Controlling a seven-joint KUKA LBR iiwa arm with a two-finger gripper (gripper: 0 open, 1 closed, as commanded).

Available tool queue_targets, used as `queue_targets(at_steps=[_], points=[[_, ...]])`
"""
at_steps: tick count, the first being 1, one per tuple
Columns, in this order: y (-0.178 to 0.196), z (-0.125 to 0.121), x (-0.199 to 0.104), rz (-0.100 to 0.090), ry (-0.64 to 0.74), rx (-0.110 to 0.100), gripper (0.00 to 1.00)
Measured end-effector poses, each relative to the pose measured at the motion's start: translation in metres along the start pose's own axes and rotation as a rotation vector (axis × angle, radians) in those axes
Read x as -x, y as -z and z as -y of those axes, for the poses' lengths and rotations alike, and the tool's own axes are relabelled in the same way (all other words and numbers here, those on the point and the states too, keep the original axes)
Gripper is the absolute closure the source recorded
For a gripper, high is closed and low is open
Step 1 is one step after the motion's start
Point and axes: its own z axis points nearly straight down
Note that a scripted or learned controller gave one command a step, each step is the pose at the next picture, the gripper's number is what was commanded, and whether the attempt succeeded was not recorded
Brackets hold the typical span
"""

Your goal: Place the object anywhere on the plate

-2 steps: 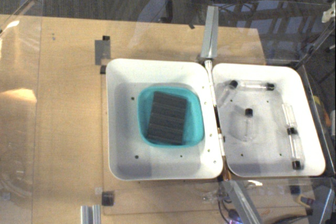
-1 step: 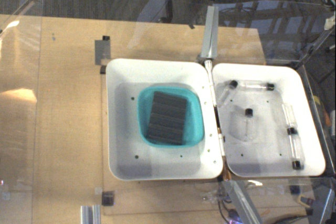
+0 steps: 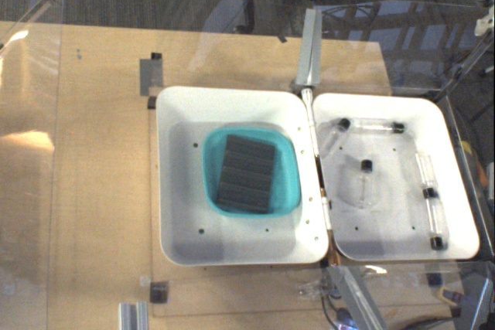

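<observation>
Sitting flat on teal plate (image 3: 251, 171) in left bin (image 3: 176, 166): dark ribbed block (image 3: 247, 173), slightly tilted | right bin (image 3: 456, 189) held clear tubes with black caps | gripper state: could not tell

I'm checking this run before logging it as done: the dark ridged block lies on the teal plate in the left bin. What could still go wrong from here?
1. The dark ridged block covers much of the teal plate, its lower end near the rim; a bump could tip it off.
2. The plate sits loose in the left bin and might slide.
</observation>
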Motion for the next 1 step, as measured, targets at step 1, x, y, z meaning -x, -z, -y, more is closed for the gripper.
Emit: queue_targets(at_steps=[1], points=[[0.0001, 0.0061, 0.0322, 0.002, -0.003, -0.002, 0.0]])
